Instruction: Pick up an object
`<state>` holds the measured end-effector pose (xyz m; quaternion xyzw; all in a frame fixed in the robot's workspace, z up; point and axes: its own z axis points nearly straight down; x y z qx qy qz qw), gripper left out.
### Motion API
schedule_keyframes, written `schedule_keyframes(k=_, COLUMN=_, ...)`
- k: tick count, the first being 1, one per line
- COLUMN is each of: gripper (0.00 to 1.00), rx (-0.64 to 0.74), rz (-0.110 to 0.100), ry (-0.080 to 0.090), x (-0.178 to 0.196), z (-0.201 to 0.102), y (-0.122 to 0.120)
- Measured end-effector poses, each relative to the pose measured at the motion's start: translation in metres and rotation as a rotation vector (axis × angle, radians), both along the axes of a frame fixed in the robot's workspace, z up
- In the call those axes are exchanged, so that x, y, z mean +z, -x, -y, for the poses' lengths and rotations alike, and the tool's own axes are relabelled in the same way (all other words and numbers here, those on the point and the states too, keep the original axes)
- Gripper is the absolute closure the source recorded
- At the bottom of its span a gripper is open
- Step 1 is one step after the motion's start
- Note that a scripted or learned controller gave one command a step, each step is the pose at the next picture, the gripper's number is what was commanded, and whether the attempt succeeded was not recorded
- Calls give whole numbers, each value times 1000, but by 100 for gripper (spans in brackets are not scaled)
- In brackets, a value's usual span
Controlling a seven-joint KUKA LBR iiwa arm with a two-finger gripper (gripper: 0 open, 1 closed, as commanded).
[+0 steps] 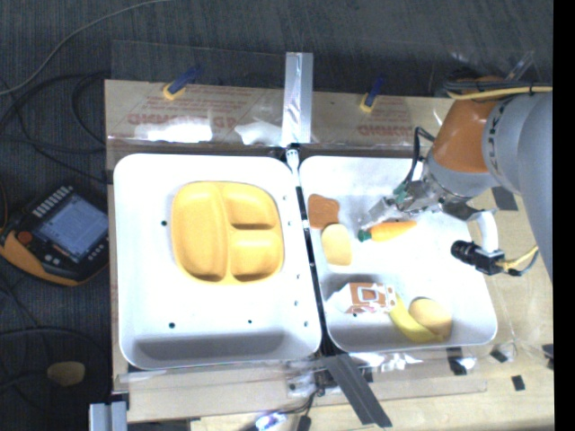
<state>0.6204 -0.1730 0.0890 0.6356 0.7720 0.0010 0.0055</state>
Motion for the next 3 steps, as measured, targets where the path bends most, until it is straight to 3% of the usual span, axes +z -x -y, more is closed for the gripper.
schedule_keyframes(k=1, gripper=0, rx=-108, rz=3, ry=-5, x=0, z=4, y=29)
schedule_keyframes(k=2, gripper=0, rx=150, rz=2, ry=2, x=1, z=21, y=86)
schedule_keyframes(k=3, gripper=0, rx=96, rz=3, ry=2, x=1, z=30, y=132)
